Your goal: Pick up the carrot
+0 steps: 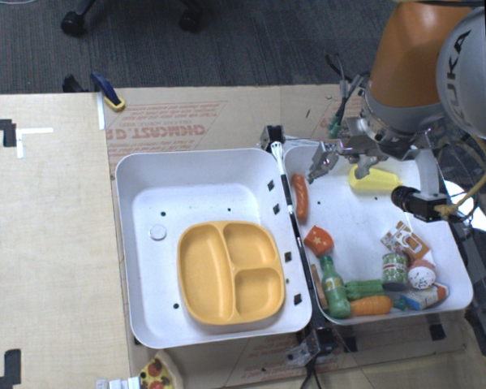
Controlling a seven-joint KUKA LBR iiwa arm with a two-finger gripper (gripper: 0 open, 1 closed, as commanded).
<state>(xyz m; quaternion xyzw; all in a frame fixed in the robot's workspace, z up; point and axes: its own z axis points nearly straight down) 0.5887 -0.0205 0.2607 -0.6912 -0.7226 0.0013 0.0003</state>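
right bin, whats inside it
The right bin holds a carrot at the front, a green bottle, a sausage and small packages. The arm covers its far corner.

Both bins are white: the left bin [141, 260] carries a yellow-orange divided plate [230, 272], and the right bin [342, 217] holds the bright things. The carrot [371, 306] near that bin's front edge is orange, beside a green bottle [333, 286] with a red-and-yellow label. A yellow wedge [372, 179] lies toward the back edge, an orange-red sausage [299, 198] along the left wall. The arm [418, 50] is grey with an orange band. The desk [44, 265] is pale wood.
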